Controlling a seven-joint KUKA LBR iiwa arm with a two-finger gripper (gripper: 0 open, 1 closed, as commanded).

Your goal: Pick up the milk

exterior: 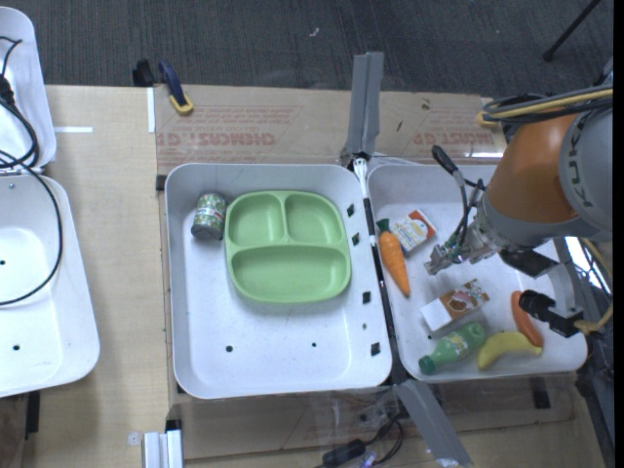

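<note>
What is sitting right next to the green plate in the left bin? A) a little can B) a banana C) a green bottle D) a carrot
A: a small round can stands just left of the green divided plastic plate in the left white bin.

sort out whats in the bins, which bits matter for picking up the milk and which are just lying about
For the job:
milk carton, in the right bin
gripper, over the right bin, above the carton in the picture

Lying about:
carrot
small carton
green bottle
banana
can and green plate, in the left bin
</note>
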